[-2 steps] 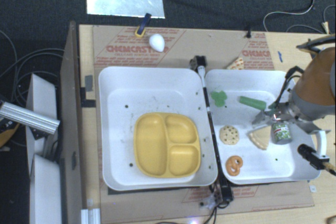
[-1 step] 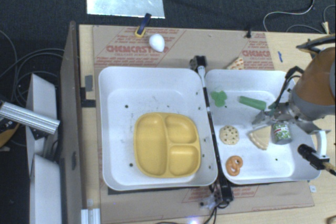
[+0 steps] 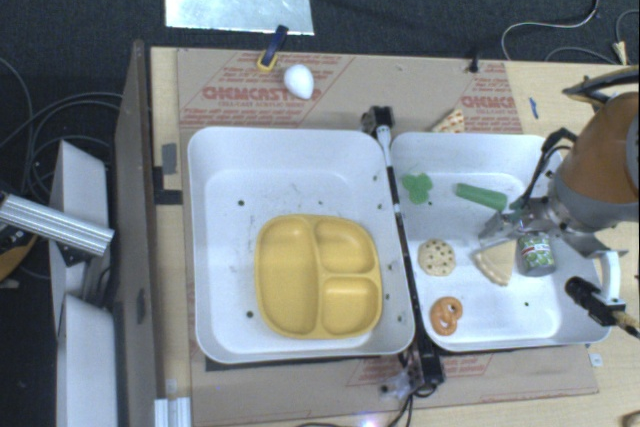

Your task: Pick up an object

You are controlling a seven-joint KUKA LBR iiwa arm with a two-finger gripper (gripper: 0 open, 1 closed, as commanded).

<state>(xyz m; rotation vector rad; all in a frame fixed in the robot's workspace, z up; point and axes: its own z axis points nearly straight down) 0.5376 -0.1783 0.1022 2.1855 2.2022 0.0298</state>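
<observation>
Right bin (image 3: 470, 147), reference landmark; contents:
- Cookie (image 3: 436, 257), near its left wall.
- Pretzel (image 3: 446, 314), toward its front-left corner.
- Green block (image 3: 481, 195) and green lump (image 3: 416, 186), along its back.
- Tan wedge (image 3: 492, 265), mid-floor, flat.
- Small jar (image 3: 537, 255), just right of the wedge, directly under the arm's wrist.

Gripper (image 3: 522, 227): low over jar and wedge; open or closed cannot be told. Likely pick target is the jar, judging by placement. Yellow divided plate (image 3: 318, 275) sits in the neighbouring bin.

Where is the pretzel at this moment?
The pretzel lies in the right bin, near its front edge, just below the cookie.
</observation>
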